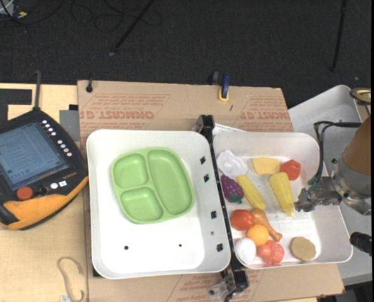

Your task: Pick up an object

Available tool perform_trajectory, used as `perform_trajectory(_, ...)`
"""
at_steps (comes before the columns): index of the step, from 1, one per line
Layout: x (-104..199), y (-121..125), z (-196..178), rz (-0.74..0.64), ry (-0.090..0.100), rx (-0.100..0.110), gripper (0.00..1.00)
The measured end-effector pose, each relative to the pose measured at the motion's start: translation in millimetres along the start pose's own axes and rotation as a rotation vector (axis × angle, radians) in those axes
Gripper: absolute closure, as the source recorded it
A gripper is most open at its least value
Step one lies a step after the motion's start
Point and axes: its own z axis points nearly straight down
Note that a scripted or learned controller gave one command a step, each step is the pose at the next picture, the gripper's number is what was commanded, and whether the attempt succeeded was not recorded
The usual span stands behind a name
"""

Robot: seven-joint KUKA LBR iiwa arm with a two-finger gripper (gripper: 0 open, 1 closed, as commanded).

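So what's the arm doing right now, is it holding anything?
Gripper low at right white bin's right side, beside the yellow toy corn cob. Nothing seen held. Toy food crowds that bin; green divided plate in left bin.

Divided plate (152, 184) in left bin (105, 231); toy foods (262, 194) in right bin (328, 247) (hand (308, 200) at right side).

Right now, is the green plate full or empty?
Empty. The green plate lies flat in the left bin with all three compartments bare; the toy food sits in the right bin.
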Motion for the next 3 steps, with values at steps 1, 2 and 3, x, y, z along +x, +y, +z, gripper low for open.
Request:
perform_trajectory(1, -3.3, 3.5, -42.7, 0.0, 0.0, -0.001, 1.0)
perform_trajectory(2, -4.4, 3.6, -67.8, -0.001, 0.0, 0.001, 1.0)
perform_trajectory(3, 38.0, 0.9, -69.1, -0.002, 0.003, 0.004, 1.0)
